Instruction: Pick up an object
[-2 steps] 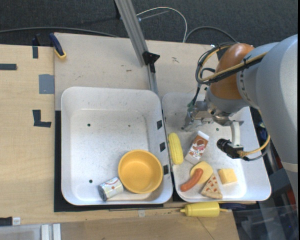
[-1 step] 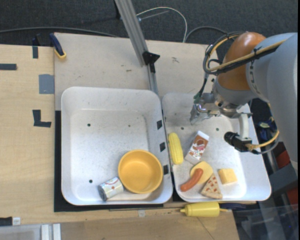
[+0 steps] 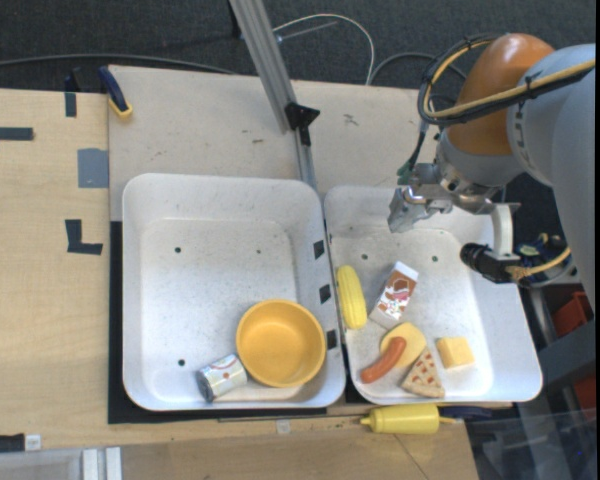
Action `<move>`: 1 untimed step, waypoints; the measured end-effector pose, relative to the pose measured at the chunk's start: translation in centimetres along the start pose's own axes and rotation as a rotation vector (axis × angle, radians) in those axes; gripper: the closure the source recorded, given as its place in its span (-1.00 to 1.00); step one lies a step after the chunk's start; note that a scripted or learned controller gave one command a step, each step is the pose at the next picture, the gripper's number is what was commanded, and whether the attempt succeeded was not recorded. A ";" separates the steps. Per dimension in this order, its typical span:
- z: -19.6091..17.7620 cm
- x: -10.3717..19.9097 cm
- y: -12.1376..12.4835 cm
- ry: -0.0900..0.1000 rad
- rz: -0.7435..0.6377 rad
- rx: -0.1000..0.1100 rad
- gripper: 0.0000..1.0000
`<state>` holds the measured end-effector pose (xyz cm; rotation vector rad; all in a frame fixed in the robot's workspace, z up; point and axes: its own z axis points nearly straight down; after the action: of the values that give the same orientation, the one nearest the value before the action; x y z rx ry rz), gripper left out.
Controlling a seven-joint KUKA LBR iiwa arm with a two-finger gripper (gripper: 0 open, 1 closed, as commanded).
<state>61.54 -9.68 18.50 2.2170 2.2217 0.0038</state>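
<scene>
My gripper (image 3: 407, 211) hangs over the back edge of the right bin (image 3: 500, 368), with nothing seen between its fingers. Below it in that bin lie a yellow corn cob (image 3: 351, 296), a small white carton (image 3: 395, 295), a hot dog in a bun (image 3: 388, 356), a pizza slice (image 3: 424, 376) and a yellow cheese block (image 3: 455, 352). The nearest of these, the carton, lies well in front of the gripper. In the left bin (image 3: 160, 218) a yellow bowl (image 3: 280, 342) sits beside a small tin can (image 3: 221, 377) lying on its side.
A yellow mustard bottle (image 3: 405, 420) lies on the bench just in front of the right bin. A grey metal pole (image 3: 270, 58) slants down to the gap between the bins. A blue and yellow clamp (image 3: 115, 92) sits at the back left.
</scene>
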 end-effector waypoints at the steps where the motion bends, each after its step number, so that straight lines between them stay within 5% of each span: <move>1: -4.0 0.0 0.1 0.000 0.000 0.001 1.00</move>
<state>61.63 -9.63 22.49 2.2180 2.2216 0.0031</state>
